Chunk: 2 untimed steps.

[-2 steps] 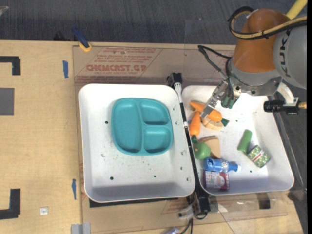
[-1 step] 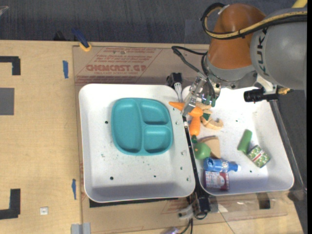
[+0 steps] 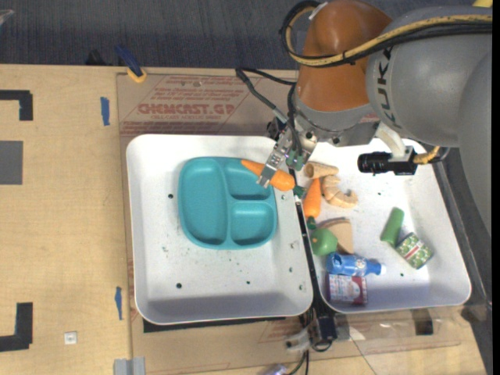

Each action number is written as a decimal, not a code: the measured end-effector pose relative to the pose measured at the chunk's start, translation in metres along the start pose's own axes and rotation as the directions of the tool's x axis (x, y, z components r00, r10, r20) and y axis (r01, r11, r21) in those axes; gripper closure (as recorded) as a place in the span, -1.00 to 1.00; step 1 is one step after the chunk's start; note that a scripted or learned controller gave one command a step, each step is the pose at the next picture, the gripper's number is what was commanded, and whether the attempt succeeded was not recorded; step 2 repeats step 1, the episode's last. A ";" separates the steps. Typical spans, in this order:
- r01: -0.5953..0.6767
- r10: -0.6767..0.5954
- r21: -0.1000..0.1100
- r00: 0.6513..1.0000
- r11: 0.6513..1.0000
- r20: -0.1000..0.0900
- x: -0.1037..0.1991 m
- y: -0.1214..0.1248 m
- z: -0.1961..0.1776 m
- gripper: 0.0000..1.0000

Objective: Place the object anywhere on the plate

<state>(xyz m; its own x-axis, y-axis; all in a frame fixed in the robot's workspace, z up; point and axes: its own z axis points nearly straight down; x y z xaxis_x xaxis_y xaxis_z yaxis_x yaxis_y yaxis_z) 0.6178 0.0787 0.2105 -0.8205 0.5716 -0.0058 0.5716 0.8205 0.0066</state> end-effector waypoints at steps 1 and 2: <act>-0.001 0.001 0.001 1.000 1.000 0.000 -0.001 -0.001 0.000 -1.00; -0.001 0.001 0.001 1.000 1.000 0.000 -0.001 -0.001 0.000 -1.00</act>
